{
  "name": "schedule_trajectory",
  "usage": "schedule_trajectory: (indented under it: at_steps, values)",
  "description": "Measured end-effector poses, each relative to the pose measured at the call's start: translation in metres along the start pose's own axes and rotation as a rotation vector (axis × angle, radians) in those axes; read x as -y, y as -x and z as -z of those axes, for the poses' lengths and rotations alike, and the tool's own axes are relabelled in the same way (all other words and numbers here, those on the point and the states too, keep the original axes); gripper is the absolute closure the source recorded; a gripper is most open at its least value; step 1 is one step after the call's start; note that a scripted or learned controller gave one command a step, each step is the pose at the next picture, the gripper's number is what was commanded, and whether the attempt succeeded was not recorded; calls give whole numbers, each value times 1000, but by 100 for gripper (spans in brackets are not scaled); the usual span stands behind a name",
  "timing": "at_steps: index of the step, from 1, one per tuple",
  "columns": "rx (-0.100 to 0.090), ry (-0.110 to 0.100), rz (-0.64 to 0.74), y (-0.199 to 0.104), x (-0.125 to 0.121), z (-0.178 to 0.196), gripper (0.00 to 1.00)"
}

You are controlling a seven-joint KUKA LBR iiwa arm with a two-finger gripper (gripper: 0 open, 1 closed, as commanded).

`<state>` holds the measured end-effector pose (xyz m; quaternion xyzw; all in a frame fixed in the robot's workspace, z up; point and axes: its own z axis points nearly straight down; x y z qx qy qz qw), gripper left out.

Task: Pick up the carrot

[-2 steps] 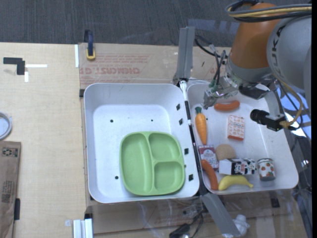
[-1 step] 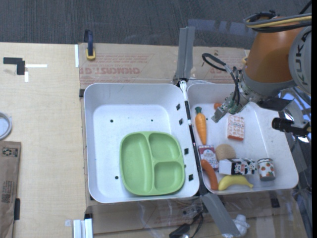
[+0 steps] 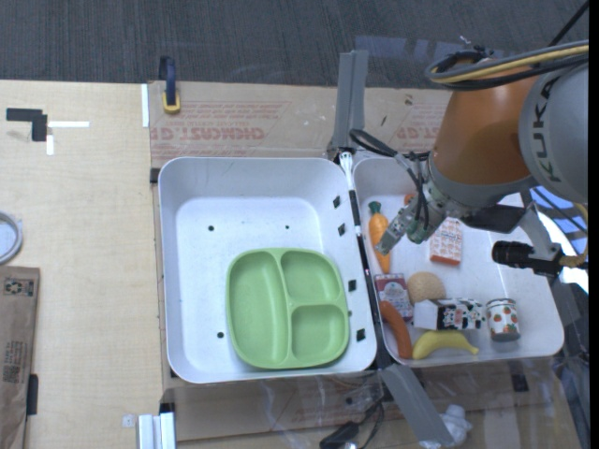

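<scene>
The carrot [image 3: 377,226], orange with a green top, lies against the left wall of the right bin [image 3: 547,344], towards the back. My gripper [image 3: 401,229] hangs just to the right of the carrot, very close to it, under the grey and orange wrist. The wrist hides part of the bin behind it. I see nothing held in the gripper.
The right bin also holds a red and white box [image 3: 447,243], a bread roll [image 3: 426,285], a small pink pack [image 3: 393,294], a cow-patterned carton [image 3: 459,314], a can [image 3: 503,318], a banana [image 3: 445,344] and a red-orange sausage-like piece [image 3: 396,329]. A green divided plate [image 3: 288,307] lies in the left bin [image 3: 187,251].
</scene>
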<state>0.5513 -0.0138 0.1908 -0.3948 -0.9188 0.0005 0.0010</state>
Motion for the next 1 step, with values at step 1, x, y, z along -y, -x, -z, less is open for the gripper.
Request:
schedule_trajectory:
  at_steps: [1]
  values:
    - [1, 1, -6, 2, 0, 9, 100]
